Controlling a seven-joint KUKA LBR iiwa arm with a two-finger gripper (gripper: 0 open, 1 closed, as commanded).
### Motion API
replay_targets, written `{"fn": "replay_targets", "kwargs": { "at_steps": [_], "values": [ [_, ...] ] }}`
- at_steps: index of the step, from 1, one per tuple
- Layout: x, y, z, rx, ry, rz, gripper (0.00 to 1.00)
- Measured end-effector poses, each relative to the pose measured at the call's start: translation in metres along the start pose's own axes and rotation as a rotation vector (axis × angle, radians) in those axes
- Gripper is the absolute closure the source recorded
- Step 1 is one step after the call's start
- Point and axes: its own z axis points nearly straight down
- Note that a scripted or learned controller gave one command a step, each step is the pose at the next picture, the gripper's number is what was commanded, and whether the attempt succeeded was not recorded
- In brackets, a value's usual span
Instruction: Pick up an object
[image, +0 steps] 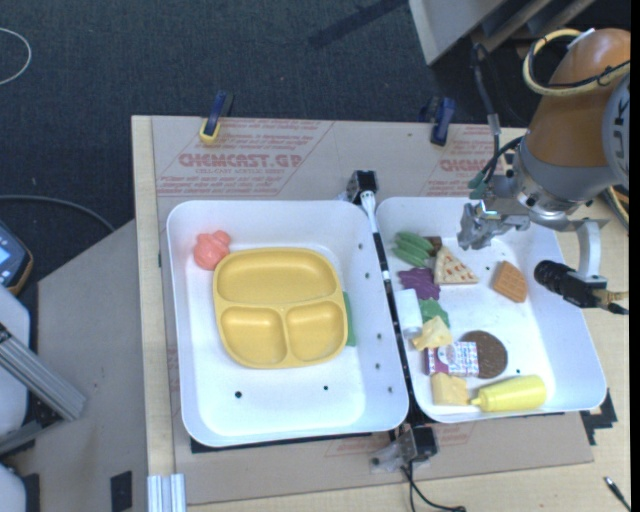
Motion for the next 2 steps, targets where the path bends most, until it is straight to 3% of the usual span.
{"fn": "replay_targets", "kwargs": {
  "at_steps": [2],
  "values": [
    [0.000, 0.021, 0.011, 0.005, 0.000, 0.001, 1.00]
  ]
}}
